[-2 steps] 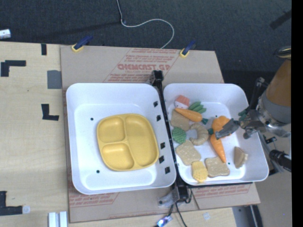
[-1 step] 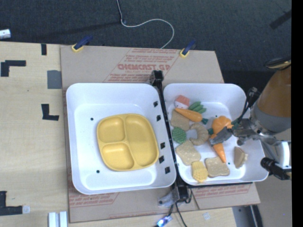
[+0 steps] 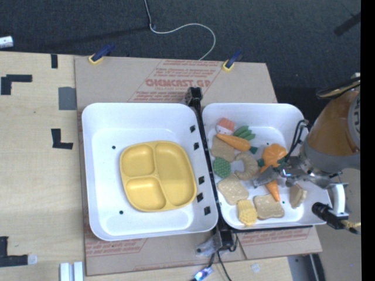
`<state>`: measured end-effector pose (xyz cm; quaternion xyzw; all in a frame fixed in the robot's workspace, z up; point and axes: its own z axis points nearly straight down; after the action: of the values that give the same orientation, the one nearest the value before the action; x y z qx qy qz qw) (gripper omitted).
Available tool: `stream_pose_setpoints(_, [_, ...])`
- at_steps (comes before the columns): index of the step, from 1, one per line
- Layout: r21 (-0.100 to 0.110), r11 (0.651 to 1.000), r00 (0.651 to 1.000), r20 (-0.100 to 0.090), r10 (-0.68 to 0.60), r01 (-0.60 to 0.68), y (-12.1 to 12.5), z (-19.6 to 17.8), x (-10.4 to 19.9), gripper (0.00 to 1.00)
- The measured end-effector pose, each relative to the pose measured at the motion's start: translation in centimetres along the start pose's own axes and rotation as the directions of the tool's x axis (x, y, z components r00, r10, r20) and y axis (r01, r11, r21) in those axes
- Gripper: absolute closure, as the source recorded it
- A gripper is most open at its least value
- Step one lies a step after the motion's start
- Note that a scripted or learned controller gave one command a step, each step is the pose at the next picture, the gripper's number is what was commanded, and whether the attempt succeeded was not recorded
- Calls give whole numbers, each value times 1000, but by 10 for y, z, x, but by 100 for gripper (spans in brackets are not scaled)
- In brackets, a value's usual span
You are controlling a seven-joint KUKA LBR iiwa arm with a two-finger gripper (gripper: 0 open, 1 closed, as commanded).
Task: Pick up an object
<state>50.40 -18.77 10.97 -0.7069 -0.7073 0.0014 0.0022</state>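
Writing: red print on the cardboard sheet (image 3: 176, 81) under the bins reads roughly "CHEMCAST GP"; the smaller lines below it are too blurred to read. A yellow clip (image 3: 101, 53) and a second clip (image 3: 232, 59) sit at the sheet's far edge.

Left bin (image 3: 96, 157): holds a yellow divided plate (image 3: 157, 175), three compartments, lying flat near the middle with bare white floor all round it.

Right bin (image 3: 293, 113): crowded with toy food. An orange carrot (image 3: 234, 141) lies by the far left, a green ridged piece (image 3: 222, 167) just beside the shared wall, toast slices (image 3: 268, 206) and a yellow corn piece (image 3: 246, 213) at the near edge. Free floor is mainly in the far right corner.

Arm: enters from the right, orange band (image 3: 331, 127) above the grey wrist, angled down into the right bin. The gripper (image 3: 268, 177) sits low among the food, next to an orange round piece (image 3: 273, 154) and a small carrot (image 3: 273, 189). Whether the gripper is open, closed or gripping anything cannot be told
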Motion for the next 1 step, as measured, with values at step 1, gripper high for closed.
stream_pose_setpoints(1, [-2, 1000, 1000, 1, -1, 1, 0, 27, 1, 0])
